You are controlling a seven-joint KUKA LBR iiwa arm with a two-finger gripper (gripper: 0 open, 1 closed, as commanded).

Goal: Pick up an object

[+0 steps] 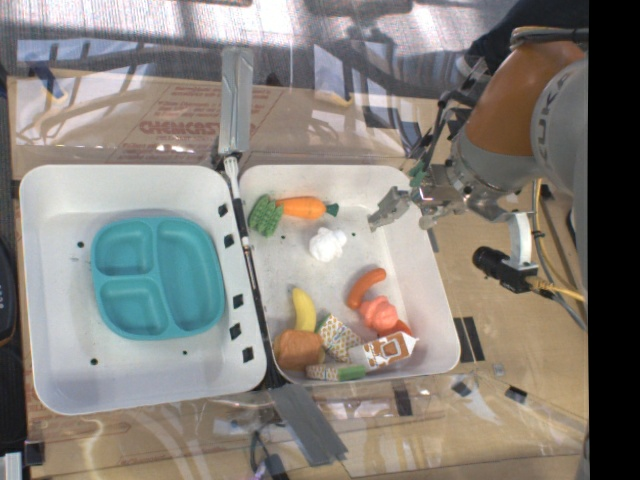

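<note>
Gripper [412,206]: fingers apart, nothing between them, hovering over far right of right bin [432,268]. Step: approach. Toy sausage [366,287] lies just nearer; you need descent, then closing on it.

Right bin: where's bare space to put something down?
In the right bin, bare floor lies between the white lump, the banana and the sausage, and below the claw. The near edge is crowded, around the carton.

Teal divided tray [158,277] in left bin [50,208].
</note>
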